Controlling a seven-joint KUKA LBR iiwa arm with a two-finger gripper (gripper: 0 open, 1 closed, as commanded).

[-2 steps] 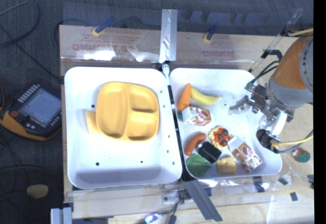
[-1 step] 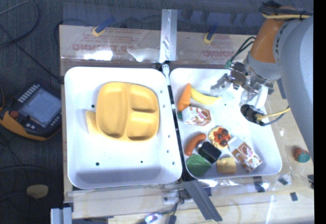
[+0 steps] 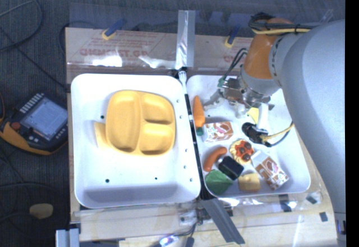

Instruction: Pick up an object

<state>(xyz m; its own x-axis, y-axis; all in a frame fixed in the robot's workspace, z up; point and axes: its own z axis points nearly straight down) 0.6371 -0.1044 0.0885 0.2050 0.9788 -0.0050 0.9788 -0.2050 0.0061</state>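
We see the gripper (image 3: 234, 96) low over the right bin (image 3: 297, 175) — whether it grips anything we cannot tell | carrot (image 3: 198, 112) just to its left by the divider, long axis running front-to-back | nothing visibly held.

One fixed camera looks down at a slant on both white bins (image 3: 84, 145).

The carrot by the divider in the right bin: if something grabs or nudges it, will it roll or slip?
The carrot looks long, rounded and tapered, so a sideways nudge would probably roll it, likely curving toward its thin end. Its surface looks smooth like moulded plastic, so it may slip from a loose grip. It lies against the bin wall, which could block rolling that way.
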